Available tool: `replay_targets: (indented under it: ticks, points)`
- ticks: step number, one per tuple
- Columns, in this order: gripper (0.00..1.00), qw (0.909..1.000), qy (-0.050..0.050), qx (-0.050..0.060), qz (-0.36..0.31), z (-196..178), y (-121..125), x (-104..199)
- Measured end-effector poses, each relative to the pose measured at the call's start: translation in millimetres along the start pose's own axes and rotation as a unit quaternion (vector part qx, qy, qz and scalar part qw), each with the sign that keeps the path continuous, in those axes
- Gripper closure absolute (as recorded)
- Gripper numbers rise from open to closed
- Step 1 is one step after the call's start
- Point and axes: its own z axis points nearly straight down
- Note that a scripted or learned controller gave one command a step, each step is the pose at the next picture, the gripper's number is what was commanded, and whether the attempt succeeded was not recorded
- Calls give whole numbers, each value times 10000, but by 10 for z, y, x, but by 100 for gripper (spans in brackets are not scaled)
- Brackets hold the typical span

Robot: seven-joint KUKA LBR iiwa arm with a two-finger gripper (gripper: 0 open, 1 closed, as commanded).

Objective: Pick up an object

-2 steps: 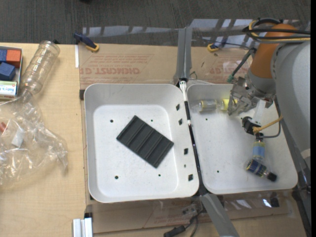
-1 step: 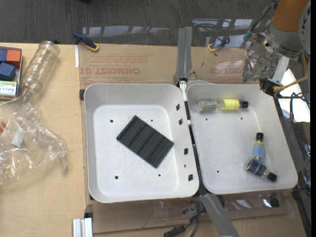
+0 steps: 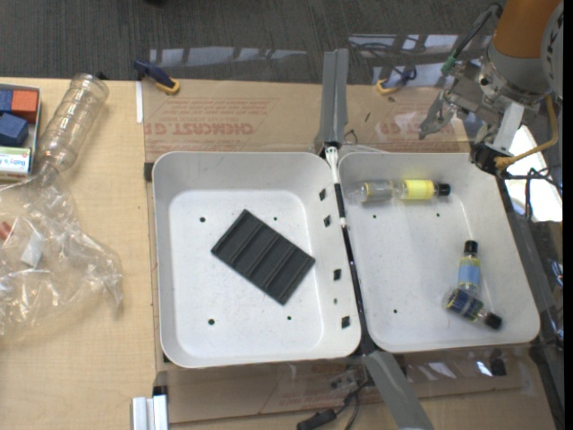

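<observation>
A dark ribbed rectangular pad [image 3: 262, 256] lies at an angle in the middle of the left bin [image 3: 179, 330]. Near the far wall of the right bin [image 3: 403, 325] a clear and yellow tube [image 3: 403, 189] lies on its side. Two small blue bottles with black caps sit toward that bin's right side, one [image 3: 468, 271] more upright in the picture and one [image 3: 473, 310] just below it. My gripper [image 3: 445, 107] hangs past the far right corner of the right bin, over the cardboard, apart from all of these objects.
On the bench to the left lie an empty clear plastic bottle [image 3: 70, 119], a crumpled plastic bag [image 3: 49, 249] and a box of blue and orange blocks [image 3: 18, 115]. Clamps [image 3: 159, 79] hold the cardboard at the back. Cables [image 3: 524, 164] hang by the right bin's rim.
</observation>
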Motion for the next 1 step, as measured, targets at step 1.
replay_targets:
  ticks: [1]
  points:
    - [0,9981,2,-3,-623,-1059,-239,471]
